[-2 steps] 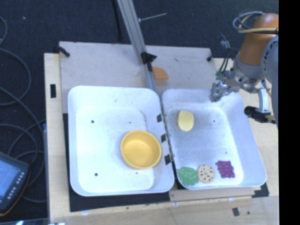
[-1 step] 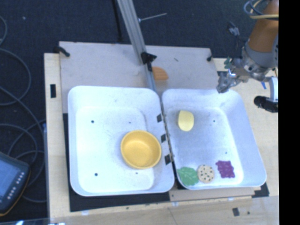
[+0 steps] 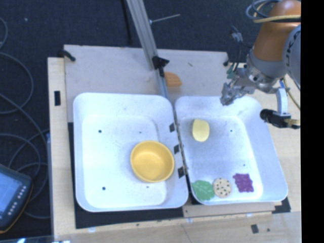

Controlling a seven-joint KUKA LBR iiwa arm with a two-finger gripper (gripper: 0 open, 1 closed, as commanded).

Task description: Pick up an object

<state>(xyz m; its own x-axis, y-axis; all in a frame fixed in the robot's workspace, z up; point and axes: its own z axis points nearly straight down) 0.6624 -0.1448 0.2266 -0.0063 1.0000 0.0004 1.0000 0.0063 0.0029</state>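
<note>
My gripper (image 3: 226, 99) hangs over the far right corner of the right bin (image 3: 263, 135), with nothing seen between its fingers. A pale yellow lemon-shaped piece (image 3: 200, 130) lies in the right bin's far left part, well to the left of and nearer than the gripper. Along that bin's near edge sit a green leafy piece (image 3: 203, 189), a chocolate-chip cookie (image 3: 221, 187) and a purple grape-like piece (image 3: 243, 182). A yellow bowl (image 3: 152, 161) rests in the left bin (image 3: 96, 135) near its right side.
A slanted metal rail (image 3: 144, 32) runs from the top down to the gap between the bins. An orange object (image 3: 172, 80) lies on the bench behind the bins. Cables and a tablet (image 3: 12, 194) sit off the bench at left.
</note>
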